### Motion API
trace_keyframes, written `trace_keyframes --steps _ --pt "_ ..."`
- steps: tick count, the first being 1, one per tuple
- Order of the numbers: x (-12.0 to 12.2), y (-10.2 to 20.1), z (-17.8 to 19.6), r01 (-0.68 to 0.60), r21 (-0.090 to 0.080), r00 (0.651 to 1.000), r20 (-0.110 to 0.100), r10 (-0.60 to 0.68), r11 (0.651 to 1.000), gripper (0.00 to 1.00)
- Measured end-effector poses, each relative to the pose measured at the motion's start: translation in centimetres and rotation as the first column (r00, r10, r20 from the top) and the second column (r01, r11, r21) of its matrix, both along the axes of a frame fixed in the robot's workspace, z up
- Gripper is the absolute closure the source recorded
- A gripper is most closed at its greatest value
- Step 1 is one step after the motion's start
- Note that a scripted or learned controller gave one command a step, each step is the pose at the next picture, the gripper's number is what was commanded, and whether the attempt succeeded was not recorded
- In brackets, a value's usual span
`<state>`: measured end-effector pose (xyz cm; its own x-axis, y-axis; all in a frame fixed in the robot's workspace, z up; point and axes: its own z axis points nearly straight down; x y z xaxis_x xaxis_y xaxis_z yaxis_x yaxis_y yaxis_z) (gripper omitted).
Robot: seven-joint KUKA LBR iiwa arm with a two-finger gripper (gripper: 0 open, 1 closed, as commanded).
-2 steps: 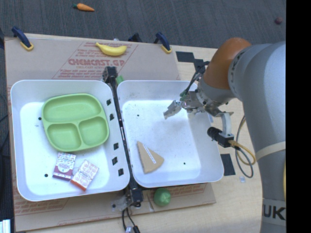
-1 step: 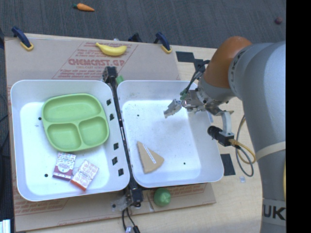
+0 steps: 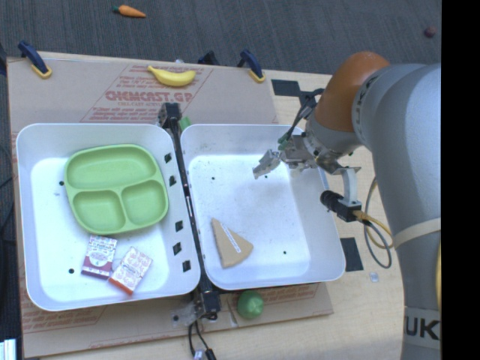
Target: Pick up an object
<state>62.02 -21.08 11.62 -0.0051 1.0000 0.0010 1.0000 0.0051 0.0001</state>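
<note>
Tan wedge-shaped slice (image 3: 229, 244) lying flat in the right bin (image 3: 315, 265), toward its near edge, left of centre, pointed end toward the far side. Well apart from the gripper (image 3: 264, 165), which hangs over the far part of the same bin, pointing left, with nothing between its fingers; open or closed, cannot tell. Grey arm (image 3: 397, 148) reaching in from the right, orange band (image 3: 352, 81) above the wrist, a black cable looping down beside it.

In the left bin (image 3: 30, 201): green divided plate (image 3: 116, 187), three compartments, lying toward the far half. Two small packets near the front edge, a dark red one (image 3: 100, 256) and an orange-red one (image 3: 131, 268), side by side, just touching or nearly so.

Outside the bins, on the desk: yellow banana (image 3: 172, 75) on printed cardboard beyond the bins; green ball (image 3: 250, 304) just in front of the right bin. Small orange carrot (image 3: 131, 10) on the dark floor at the far left. Blue clamps (image 3: 34, 58) on the cardboard's far edge.
</note>
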Motion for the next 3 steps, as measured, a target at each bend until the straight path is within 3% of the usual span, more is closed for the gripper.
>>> trace_keyframes --steps 3 --pt "-0.69 0.04 -0.26 0.002 0.001 1.000 -0.003 -0.002 1.000 0.00"
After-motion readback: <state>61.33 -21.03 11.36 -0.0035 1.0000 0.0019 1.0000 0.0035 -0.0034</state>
